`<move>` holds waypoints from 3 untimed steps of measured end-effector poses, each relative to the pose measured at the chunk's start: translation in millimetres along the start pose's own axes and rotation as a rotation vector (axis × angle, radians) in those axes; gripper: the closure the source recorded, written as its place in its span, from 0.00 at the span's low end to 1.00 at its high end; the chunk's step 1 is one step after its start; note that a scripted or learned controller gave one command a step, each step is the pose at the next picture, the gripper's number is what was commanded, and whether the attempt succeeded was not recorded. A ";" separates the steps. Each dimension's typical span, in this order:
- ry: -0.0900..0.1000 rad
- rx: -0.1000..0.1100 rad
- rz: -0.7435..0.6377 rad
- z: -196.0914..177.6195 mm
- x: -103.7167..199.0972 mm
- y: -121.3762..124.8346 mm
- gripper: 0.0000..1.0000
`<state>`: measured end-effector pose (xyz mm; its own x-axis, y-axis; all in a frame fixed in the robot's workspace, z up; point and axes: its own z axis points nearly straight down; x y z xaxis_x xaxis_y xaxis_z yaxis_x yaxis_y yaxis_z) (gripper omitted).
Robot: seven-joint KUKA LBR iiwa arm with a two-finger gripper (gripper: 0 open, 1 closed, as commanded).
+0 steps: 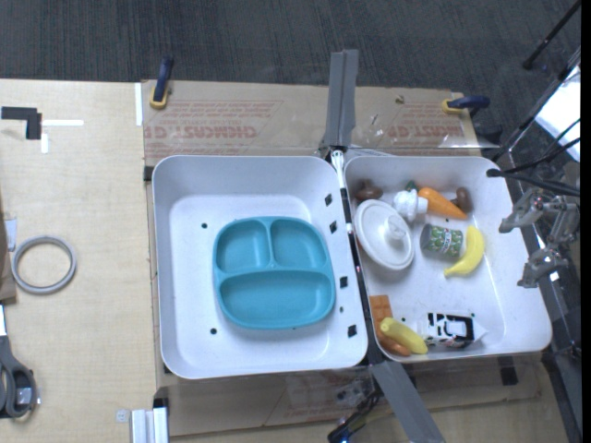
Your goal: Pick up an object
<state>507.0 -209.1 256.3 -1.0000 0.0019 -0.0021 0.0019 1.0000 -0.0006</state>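
Jaws' state I cannot tell from this view, and nothing is seen held, so the pick looks not yet begun. Candidates lie in the right bin [517, 326]: a banana [467, 252] just beside a green can [442, 240], a carrot [442, 203], a white bowl [385, 234]. The left bin [175, 247] holds a blue divided plate [274, 272]. Next, I judge, comes choosing one target. The banana has open floor on its right, which favours a descent there.

Tape roll [42, 264], scissors [15, 386], clamps [162, 82]
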 end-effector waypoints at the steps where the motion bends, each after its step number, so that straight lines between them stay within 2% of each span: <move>1: 0.001 0.000 0.066 118.9 7.9 -3.2 0.00; 2: 0.001 0.000 0.149 164.8 -23.1 52.2 0.00; 3: -0.003 0.001 0.255 163.2 -60.7 105.0 0.00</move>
<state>568.2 -104.3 93.1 -0.9672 0.2539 -0.0055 0.2539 0.9672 -0.0009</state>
